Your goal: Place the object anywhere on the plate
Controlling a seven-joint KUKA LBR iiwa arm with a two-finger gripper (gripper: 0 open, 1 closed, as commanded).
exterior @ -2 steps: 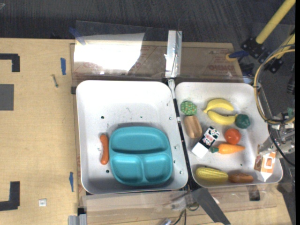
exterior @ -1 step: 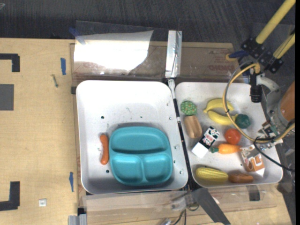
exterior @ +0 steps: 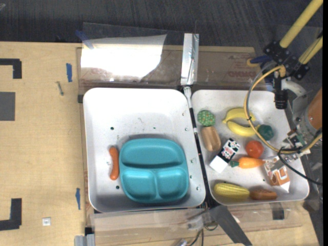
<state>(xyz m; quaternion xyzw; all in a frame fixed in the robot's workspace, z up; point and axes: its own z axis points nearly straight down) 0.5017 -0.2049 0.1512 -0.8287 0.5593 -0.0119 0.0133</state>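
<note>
Two white bins (exterior: 137,106) on a tan bench (exterior: 36,137), dark floor (exterior: 128,4) behind

Tan bench (exterior: 36,137) with black tape marks, two white bins side by side, left bin (exterior: 136,106) far from jaws, right bin (exterior: 292,188) beneath the jaws

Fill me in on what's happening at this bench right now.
A robot arm reaches in at the right edge, over the right bin, which holds toy food: a banana, a tomato, a carrot, a corn cob and a few more. Its gripper is too cluttered with cables to read. In the left bin sits a teal divided plate with nothing on it, and an orange sausage lies just beside its left rim. Nothing is on the plate yet.
</note>
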